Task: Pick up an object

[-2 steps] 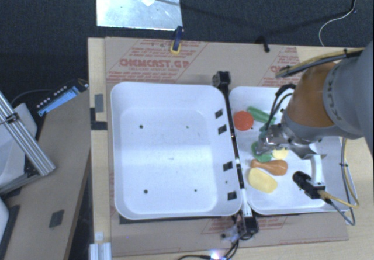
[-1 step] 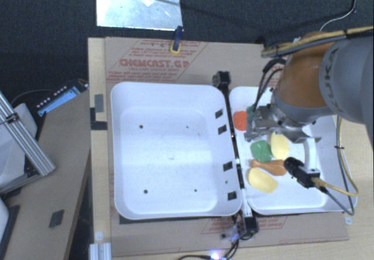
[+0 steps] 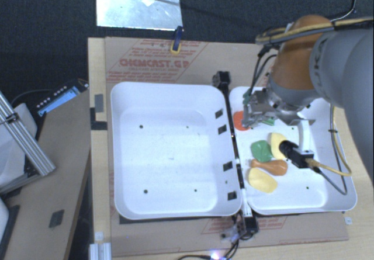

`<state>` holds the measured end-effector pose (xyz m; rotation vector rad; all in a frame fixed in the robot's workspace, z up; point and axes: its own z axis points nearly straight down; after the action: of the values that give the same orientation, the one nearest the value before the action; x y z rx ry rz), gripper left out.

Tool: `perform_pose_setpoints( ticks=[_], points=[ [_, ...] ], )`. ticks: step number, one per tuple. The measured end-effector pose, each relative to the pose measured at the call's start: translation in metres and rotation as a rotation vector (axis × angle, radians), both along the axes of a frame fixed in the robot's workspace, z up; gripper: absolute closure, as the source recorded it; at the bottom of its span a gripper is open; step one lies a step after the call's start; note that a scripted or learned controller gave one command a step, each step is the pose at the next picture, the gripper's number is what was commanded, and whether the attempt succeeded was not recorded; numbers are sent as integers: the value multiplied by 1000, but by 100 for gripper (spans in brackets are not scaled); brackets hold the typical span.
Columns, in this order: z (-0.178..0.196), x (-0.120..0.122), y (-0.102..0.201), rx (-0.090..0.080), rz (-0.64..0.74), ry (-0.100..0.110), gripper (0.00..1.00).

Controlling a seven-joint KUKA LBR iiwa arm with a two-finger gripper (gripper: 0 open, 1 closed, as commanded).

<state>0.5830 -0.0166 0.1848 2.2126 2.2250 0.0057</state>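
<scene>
Several small toys [image 3: 269, 153] clustered in right bin [image 3: 333, 197], just below gripper [image 3: 252, 114] hovering over orange piece [image 3: 240, 120] by divider; finger spacing impossible to tell.

Two white bins sit side by side on a cardboard-topped bench.

The bench [image 3: 99, 153] carries a brown cardboard sheet [image 3: 155, 60] printed with red lettering, on which lie the left bin [image 3: 125, 101] and the right bin [image 3: 327, 194], their inner edges touching along a row of black clips [image 3: 229, 148]. A yellow-and-blue clamp [image 3: 176, 42] grips the sheet's far edge.
</scene>
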Motion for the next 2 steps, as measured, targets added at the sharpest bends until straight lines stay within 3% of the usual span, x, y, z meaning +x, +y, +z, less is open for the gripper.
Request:
perform_pose_setpoints(
  ticks=[1, 2],
  points=[
    [103, 69, -13, -2, 0, -10, 100],
    [-7, 84, 47, 2, 4, 11, 100]
  ],
)
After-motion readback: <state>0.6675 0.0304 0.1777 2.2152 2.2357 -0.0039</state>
